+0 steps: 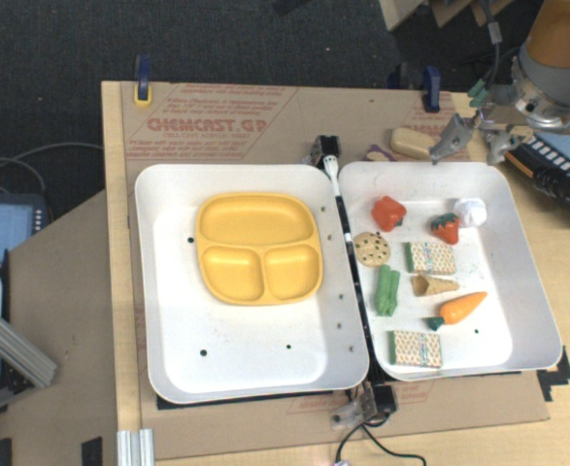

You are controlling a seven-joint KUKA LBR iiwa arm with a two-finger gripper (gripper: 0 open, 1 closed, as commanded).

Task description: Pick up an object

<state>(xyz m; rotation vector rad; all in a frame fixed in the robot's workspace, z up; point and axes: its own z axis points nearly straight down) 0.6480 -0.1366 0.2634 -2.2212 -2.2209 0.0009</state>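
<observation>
One arm (547, 56) cut off top right; fingers (447, 144) indistinct.

The brown board (217, 115) under the two bins carries red print: large letters just beyond the far rim of the left bin (168, 348) read about "CHEMCAST GP", the last letters unsure. Finer red lines above and below that word, and more red print toward the board's far right corner, are too small to read

arm (556, 37): cut off top-right | tool (450, 144): fingers too small to tell
</observation>
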